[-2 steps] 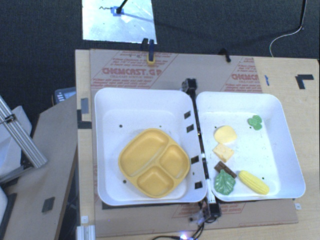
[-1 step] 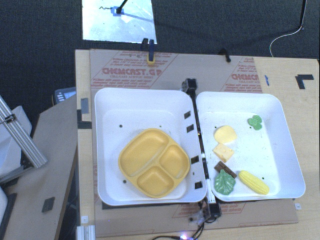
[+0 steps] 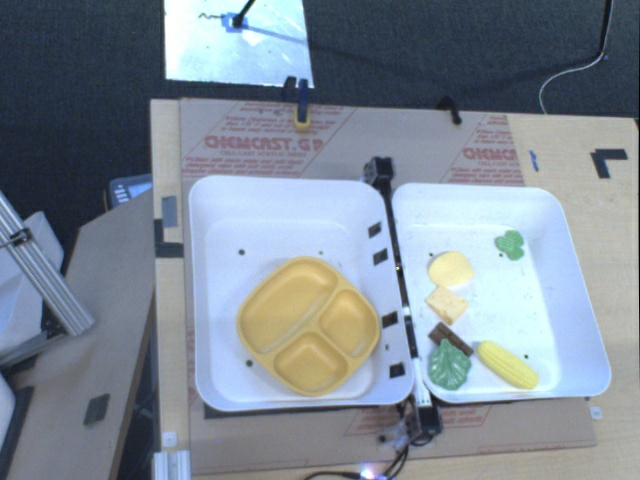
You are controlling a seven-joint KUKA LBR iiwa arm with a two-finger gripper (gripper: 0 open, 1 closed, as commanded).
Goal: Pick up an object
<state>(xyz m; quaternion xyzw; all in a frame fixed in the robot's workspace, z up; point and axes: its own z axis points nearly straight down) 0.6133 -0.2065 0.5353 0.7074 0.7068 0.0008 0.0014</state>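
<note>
- White right bin [image 3: 545, 303] holds the small things to pick from; all six lie on its floor.
- Yellow corn [image 3: 507, 364] lies near the bin's front edge, tilted, with bare floor around it.
- Just beside the corn, in the front left corner, sits a green leaf [image 3: 449, 365]. A brown stick [image 3: 451, 339] touches its top edge.
- Behind the stick is a tan block [image 3: 447, 305], and right behind that a round yellow piece [image 3: 451, 268]. These two look like they touch.
- Well apart from them, near the back right corner, lies a small green piece [image 3: 510, 245]. It is too small to tell what it is.
- The four things on the left side crowd close to the bin's left wall, so that wall is in the way there.
- Next door, the left bin [image 3: 290, 190] holds a yellow tray [image 3: 308, 324] with three hollows. It sits toward the front right corner.
- Black clips [image 3: 379, 258] run along the line where the two bins meet.
- Both bins rest on a brown card sheet [image 3: 260, 133] with red letters, on the wooden bench [image 3: 570, 138].
- At the card's back edge is a blue and yellow clamp [image 3: 300, 103].
- Past the bench's back edge lies a shiny sheet [image 3: 238, 28].
- A white cable [image 3: 575, 63] curls near the bench's back right corner.
- Wires [image 3: 410, 433] at the bench's front edge are blurry and hard to make out.
- Whether the gripper is wide or narrow cannot be told.
</note>
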